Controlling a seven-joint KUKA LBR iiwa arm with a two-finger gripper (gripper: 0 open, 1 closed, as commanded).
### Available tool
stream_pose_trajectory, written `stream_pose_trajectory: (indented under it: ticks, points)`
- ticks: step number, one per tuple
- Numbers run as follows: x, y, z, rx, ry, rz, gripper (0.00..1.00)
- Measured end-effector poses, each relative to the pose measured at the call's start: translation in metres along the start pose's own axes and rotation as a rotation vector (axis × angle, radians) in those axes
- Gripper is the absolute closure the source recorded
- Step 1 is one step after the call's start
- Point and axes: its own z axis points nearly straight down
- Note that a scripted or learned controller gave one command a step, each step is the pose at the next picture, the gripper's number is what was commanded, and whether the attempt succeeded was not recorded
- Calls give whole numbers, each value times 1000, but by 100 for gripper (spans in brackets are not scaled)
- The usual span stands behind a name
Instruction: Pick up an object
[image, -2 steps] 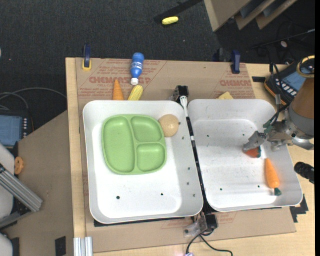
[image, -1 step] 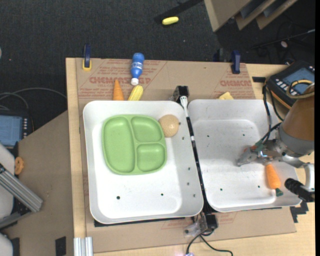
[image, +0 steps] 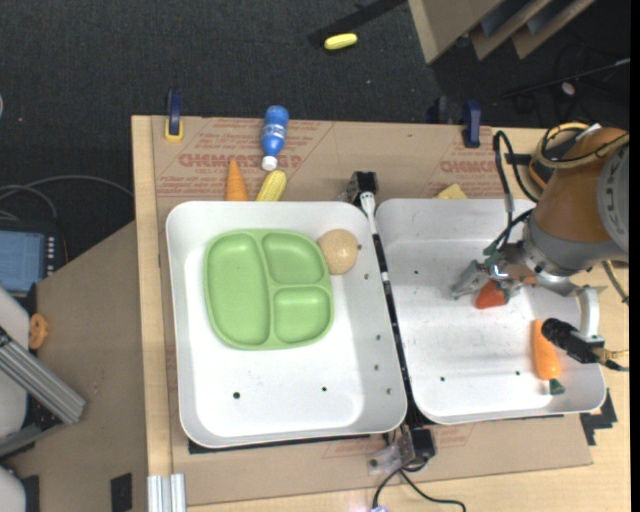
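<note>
Where the arm reaches in from three o'clock, you'll find the gripper (image: 488, 272) low over the right bin (image: 440, 380), near that bin's centre and a little toward twelve o'clock. A small red object (image: 490, 296) lies on the bin floor right at the gripper's six o'clock, so close that you can't separate the two. Whether the gripper is open, closed or gripping it, you cannot tell from this angle. An orange carrot-like piece (image: 546, 358) sits at the bin's four o'clock (apart from the red one). In the left bin (image: 260, 410), a green divided plate (image: 268, 288) has a tan round item (image: 339, 250) touching its two o'clock corner.
</note>
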Motion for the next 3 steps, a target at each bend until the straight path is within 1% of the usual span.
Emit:
stream_pose_trajectory:
  ticks: [1,2,3]
  points:
    - [-2,-2,-10,0,-1,5,100]
    - [25,33,-68,-2,0,2,100]
    - [102,3,-102,8,5,0,100]
